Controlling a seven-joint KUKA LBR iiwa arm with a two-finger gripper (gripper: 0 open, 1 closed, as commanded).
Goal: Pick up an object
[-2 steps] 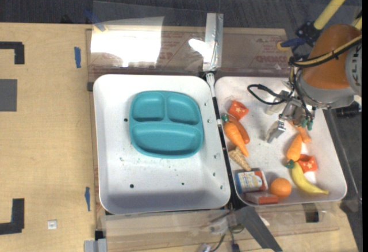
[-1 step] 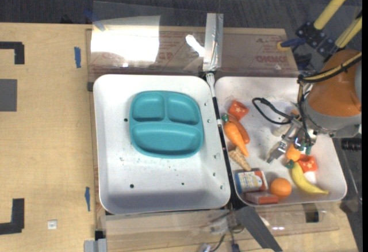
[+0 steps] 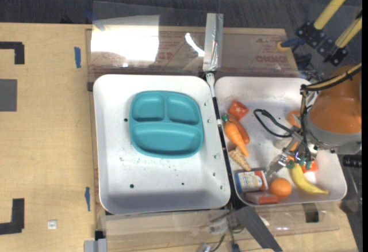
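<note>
Lying in the right bin (image 3: pixel 270 87) are a banana (image 3: pixel 306 182), an orange (image 3: pixel 281 187), a carrot (image 3: pixel 236 133), a small carton (image 3: pixel 251 180) and a black cable (image 3: pixel 270 121). The jaws (image 3: pixel 283 161) are hovering just above the orange; whether they are apart cannot be told. A teal divided plate (image 3: pixel 167 123) is sitting in the left bin (image 3: pixel 115 182) on the counter (image 3: pixel 46 130).
</note>
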